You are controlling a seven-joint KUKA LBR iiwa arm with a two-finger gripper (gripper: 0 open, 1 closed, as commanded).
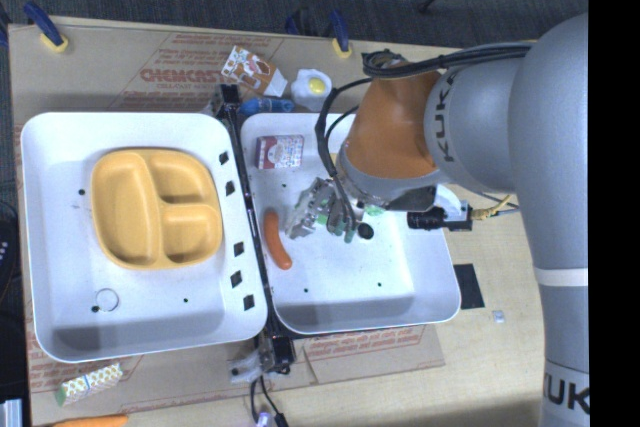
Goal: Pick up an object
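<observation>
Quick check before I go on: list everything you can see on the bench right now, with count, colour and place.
Bins: two, white, side by side.
Tray: one, yellow, divided, left bin.
Ring: one, clear, left bin near corner.
Sausage: one, orange, right bin by divider.
Packet: one, red and white, right bin far end.
Carton: one, white-orange, behind the bins.
Cup: one, white and yellow, behind the bins.
Arm: one, grey with orange band.
Hand: one, over right bin.
</observation>
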